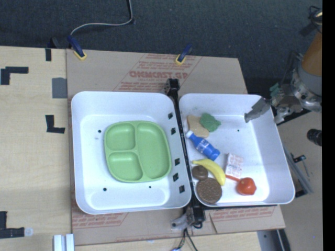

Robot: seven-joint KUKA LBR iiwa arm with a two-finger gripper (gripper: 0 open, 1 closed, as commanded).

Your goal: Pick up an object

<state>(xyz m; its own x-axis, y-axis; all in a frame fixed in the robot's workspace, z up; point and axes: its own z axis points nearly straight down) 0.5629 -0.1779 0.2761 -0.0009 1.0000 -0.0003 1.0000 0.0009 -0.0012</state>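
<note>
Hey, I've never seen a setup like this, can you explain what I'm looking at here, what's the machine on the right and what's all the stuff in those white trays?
This is one camera fixed above a bench, looking down at a slant. The grey machine at the right edge is a robot arm; its gripper hangs over the upper right rim of the right bin, with nothing seen between its fingers. The left bin holds a green divided plate. The right bin holds small items to pick up: a green lump, a tan piece, a blue bottle, a banana, a brown round cookie, a small white and red packet and a red tomato-like ball.
</note>
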